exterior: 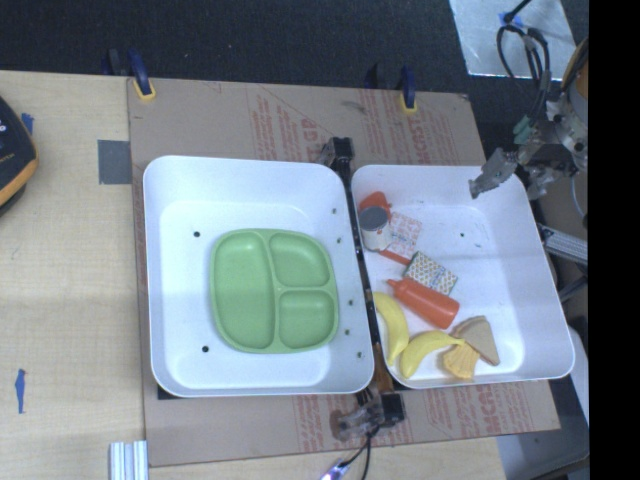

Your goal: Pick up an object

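- Overhead, from the one fixed camera view, we see the grey two-finger gripper [492,180] poised at the upper right rim of the right shallow white plastic bin [500,268], and we read nothing between its fingers; whether they stand apart or together we cannot tell
- We judge the pick has not begun, since every candidate lies low in that bin, well apart from the gripper
- We count the clutter along the bin's left and lower side: a small red-capped jar [374,220], a pale printed packet [404,234], a checkered card [430,272], a smooth orange-red bottle-shaped toy [425,303], two curved yellow bananas [410,340] and a tan wedge like bread [481,339]
- We suppose they crowd there because the bin's floor lets loose things slide together, which may make a clean grasp awkward
- We note the left white bin [175,268] holds a matte green compartment tray [273,289] lying flat, centred
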Available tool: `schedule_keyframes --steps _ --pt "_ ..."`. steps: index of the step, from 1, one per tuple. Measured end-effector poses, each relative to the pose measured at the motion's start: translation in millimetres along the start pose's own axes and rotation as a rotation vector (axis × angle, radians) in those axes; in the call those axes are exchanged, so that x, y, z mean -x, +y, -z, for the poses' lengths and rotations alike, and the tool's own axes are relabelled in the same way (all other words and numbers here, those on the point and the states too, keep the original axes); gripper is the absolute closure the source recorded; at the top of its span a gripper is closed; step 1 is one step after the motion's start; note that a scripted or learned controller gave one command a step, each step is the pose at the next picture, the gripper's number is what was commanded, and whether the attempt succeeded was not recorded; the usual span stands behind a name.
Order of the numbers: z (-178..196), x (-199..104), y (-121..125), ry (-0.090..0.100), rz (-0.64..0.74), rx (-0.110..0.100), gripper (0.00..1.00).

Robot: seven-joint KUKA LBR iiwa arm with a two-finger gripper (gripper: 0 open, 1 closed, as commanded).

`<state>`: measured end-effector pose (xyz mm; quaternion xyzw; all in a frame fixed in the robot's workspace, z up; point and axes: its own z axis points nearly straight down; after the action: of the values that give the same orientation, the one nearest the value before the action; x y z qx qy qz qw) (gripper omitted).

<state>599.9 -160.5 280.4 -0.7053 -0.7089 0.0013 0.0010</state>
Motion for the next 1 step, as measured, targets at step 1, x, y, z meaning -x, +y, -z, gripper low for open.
schedule_keyframes --steps 1 --pt "-113.1 -39.2 1.6 -0.001 0.001 -0.002 0.0"
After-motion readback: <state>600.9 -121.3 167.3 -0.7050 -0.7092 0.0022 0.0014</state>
